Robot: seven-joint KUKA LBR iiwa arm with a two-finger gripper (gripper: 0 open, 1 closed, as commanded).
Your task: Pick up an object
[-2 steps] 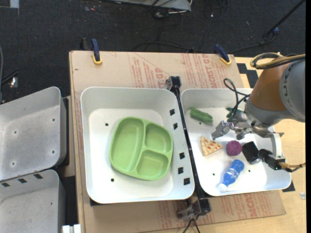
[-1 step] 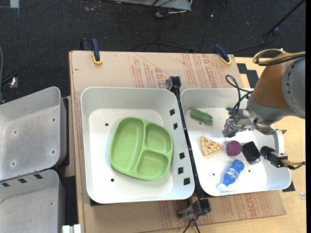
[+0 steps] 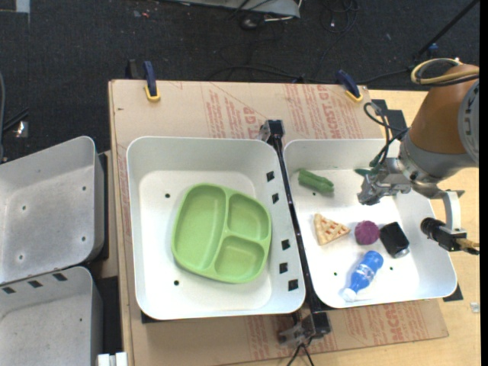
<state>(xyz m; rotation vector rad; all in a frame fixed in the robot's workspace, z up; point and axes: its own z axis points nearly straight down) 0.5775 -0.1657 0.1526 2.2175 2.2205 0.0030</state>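
Gripper [image 3: 371,190] hangs over the right white bin [image 3: 435,280]; whether it's released or clenched, I cannot tell. Below it lie a round purple ball [image 3: 367,232], a black block [image 3: 394,239] just right, a waffle-textured pizza slice [image 3: 330,229] left.

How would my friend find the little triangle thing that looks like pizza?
Look in the right-hand white bin, the one with the small toys. Near its left side, just right of the divider, lies the pizza slice, with a purple ball beside it. It is the only tan triangle with red dots.
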